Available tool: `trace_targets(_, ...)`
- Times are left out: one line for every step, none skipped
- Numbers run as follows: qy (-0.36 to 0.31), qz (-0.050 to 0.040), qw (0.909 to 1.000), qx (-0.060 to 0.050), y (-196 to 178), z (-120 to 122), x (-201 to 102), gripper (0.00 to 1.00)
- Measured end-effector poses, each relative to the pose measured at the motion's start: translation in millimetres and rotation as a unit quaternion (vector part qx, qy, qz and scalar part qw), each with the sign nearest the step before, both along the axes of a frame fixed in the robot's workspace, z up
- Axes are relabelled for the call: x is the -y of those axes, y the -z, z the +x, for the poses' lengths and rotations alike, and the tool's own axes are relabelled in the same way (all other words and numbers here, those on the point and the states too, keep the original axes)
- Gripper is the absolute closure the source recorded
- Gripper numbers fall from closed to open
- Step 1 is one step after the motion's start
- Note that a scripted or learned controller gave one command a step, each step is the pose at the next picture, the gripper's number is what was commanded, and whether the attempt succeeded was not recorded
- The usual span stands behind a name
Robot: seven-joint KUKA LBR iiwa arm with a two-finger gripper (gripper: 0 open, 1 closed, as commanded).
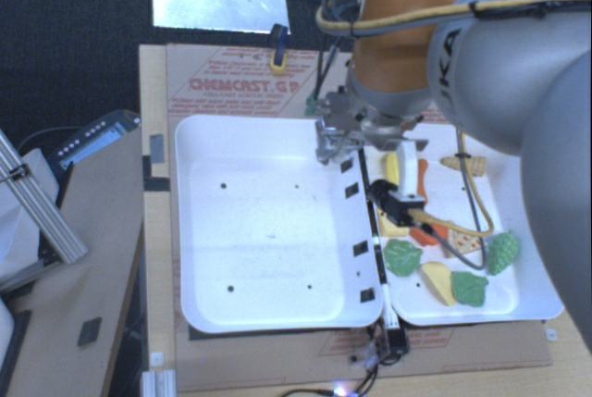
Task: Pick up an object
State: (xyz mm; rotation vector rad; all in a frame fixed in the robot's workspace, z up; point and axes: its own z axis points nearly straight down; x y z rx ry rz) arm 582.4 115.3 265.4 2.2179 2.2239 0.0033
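red print on the cardboard [242, 82] behind and left of the right bin [495, 187] reads "chemcast gp". my gripper [329, 145] hangs over that bin's back left corner; i cannot tell whether it is apart or together. inside the bin, near its front, lie a green leaf [402, 256] and a yellow wedge [437, 281].

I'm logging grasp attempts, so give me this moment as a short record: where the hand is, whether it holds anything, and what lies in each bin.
hand position: hand above the far end of the divide between the bins
held thing: cannot tell
view-left bin: no objects seen
view-right bin: green leaf, yellow wedge, orange stick, others
task state: no pick seen yet
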Motion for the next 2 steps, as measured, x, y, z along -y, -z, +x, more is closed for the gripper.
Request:
trace_targets(-0.002, 0.0025, 1.0, 0.008, -173.9, -47.0, -0.5, 1.0)
trace_targets(0.002, -0.0015, 1.0, 0.006, -237.8, 89.1, 34.3, 1.0)
